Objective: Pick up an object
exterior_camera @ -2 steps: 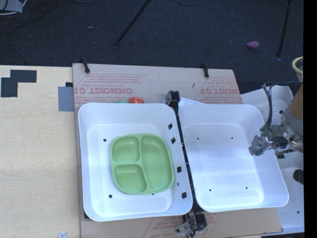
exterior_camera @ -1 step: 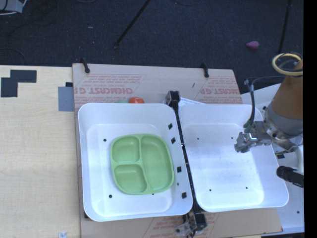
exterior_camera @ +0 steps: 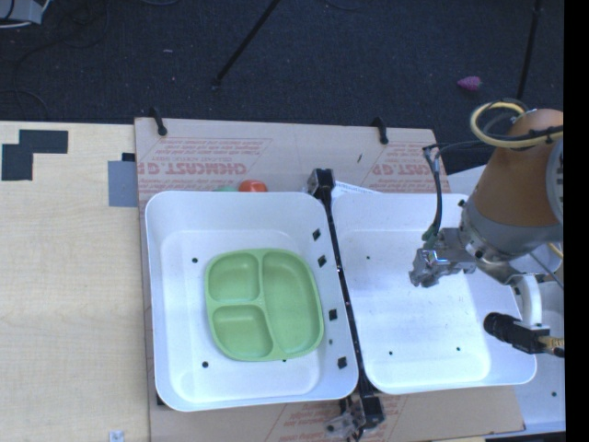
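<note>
Green divided plate [exterior_camera: 263,304], three compartments, lies flat in the left bin [exterior_camera: 175,247], roughly centre-left of the frame, touching nothing else I can see. White right bin [exterior_camera: 433,362] sits just beside it, w/ a black clip strip [exterior_camera: 333,274] running down btwn the two. My gripper [exterior_camera: 429,270] hangs over the right bin's upper-right part, well apart from the plate; whether it's wide or narrow I can't tell from this angle, and nothing shows in it. My orange band [exterior_camera: 520,178] is at the right edge of the frame. Small orange-red object [exterior_camera: 252,187] sits just behind the left bin's back rim, on the cardboard sheet [exterior_camera: 276,155] covering the counter [exterior_camera: 64,284].
</note>
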You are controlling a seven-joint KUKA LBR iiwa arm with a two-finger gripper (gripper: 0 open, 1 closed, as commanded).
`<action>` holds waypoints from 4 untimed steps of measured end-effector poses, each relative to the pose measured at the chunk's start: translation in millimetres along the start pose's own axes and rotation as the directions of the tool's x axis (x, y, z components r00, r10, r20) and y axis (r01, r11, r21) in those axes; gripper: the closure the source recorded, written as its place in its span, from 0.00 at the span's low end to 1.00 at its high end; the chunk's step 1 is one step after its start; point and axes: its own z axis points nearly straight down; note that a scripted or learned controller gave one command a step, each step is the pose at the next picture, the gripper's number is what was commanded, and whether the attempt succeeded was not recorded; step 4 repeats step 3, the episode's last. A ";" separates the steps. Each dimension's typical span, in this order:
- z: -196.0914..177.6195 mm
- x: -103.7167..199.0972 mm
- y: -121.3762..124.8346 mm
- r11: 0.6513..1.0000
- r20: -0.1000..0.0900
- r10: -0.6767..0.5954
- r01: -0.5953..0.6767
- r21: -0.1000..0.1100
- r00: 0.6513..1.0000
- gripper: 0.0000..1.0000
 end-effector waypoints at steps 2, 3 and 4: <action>8.2 103.9 22.3 1.000 0.000 -0.002 0.002 0.000 1.000 1.00; 7.8 163.5 21.1 1.000 0.001 -0.001 0.001 0.000 1.000 1.00; 7.8 163.5 21.1 1.000 0.001 -0.001 0.001 0.000 1.000 1.00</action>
